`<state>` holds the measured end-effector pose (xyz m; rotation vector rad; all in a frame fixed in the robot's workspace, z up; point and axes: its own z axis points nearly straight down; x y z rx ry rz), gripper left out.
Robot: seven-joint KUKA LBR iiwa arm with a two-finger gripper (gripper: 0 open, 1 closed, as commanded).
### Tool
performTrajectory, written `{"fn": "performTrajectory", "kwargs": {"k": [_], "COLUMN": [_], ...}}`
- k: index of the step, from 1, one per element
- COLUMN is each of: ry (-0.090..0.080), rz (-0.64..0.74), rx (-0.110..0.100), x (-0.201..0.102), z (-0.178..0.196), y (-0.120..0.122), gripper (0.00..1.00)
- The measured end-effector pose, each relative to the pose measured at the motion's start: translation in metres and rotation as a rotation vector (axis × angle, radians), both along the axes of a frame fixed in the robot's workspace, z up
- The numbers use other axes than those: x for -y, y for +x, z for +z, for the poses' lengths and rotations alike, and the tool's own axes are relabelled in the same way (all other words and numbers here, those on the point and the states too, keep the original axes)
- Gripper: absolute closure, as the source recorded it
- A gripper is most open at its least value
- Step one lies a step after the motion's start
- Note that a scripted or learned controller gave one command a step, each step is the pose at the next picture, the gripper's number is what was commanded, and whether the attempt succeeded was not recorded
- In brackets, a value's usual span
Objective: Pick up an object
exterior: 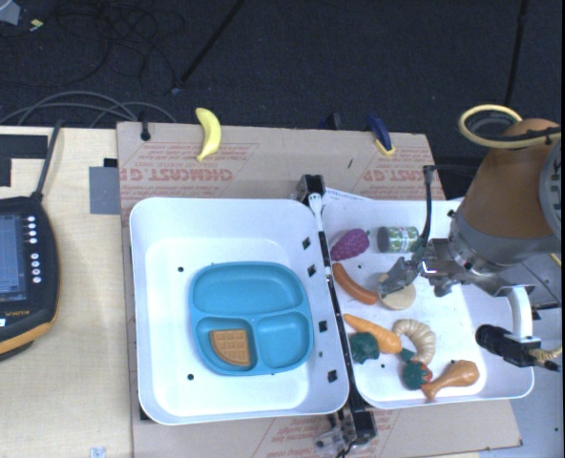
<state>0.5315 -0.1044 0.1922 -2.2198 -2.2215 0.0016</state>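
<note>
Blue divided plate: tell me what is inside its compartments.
The blue divided plate lies in the left bin. Its lower-left compartment holds a brown waffle. The big top compartment and the lower-right one show only bare blue. What lies beneath the waffle is covered.

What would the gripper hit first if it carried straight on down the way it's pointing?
Probably the round cream piece lying right under the gripper in the right bin, with the orange sausage just beside it. Height above them is unclear from this slanted view.

Robotics lab, teach pendant point(10, 270), loose cables point(92, 60), cardboard-topped bench point(263, 160)
</note>
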Motion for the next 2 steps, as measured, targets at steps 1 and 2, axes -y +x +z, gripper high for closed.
{"fn": "performTrajectory", "kwargs": {"k": [1, 2], "ry": [0.004, 0.001], "rz": [0.007, -0.002], "rx": [0.005, -0.005], "x": [-0.0736, -0.069], "z": [0.0852, 0.0898], "y": [-0.0507, -0.0505], "gripper": [0.0, 1.0]}}
